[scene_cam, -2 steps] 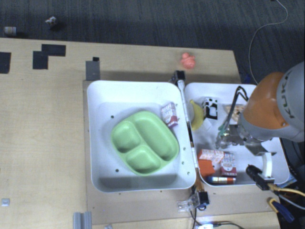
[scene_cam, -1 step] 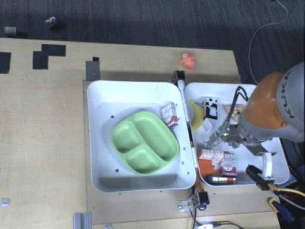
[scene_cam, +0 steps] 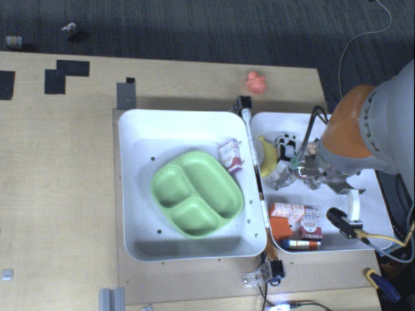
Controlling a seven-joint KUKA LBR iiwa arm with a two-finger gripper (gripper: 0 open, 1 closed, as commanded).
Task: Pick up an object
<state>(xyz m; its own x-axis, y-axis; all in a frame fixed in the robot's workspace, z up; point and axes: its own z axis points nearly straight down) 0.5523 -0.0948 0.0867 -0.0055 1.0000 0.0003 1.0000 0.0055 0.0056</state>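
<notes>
Camera view: gripper (scene_cam: 290,173) is down in the right bin (scene_cam: 369,185), just beside the banana (scene_cam: 266,157). Can't tell how open it is or whether it's got anything. Nothing's visibly lifted, so I'd say the pick isn't done.

- A robotics lab: a pale wooden desk (scene_cam: 58,193) carries two shallow white plastic bins (scene_cam: 130,193) side by side.
- Right of the bins, a grey arm with an orange band (scene_cam: 347,131).
- Loose cables (scene_cam: 363,37) trail over dark carpet (scene_cam: 194,18) beyond the desk.
</notes>
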